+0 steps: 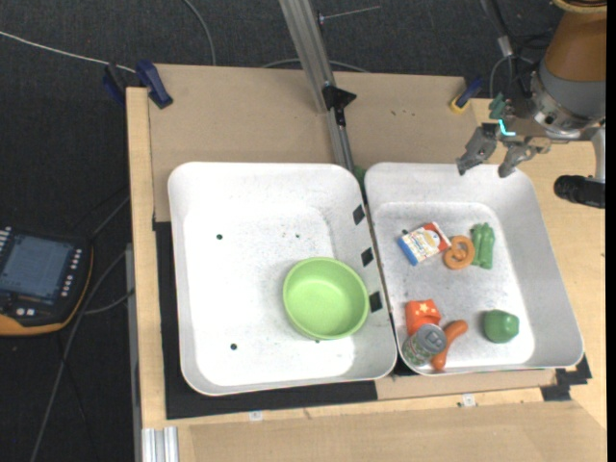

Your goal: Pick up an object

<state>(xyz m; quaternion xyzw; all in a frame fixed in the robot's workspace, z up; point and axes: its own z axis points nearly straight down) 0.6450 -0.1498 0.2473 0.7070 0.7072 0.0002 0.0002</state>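
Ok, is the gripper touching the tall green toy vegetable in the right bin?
Apart. The camera view shows the gripper above the bin's far rim, bare white floor separating it from the green vegetable.

Bright, even overhead light; soft shadows, slight graininess, sharp focus

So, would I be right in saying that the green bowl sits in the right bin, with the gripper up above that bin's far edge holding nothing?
Not quite: the green bowl sits in the left bin, not the right bin. The camera view shows it near that bin's front right corner. The rest stands: the gripper is above the right bin's far edge, open, with nothing between its fingers.
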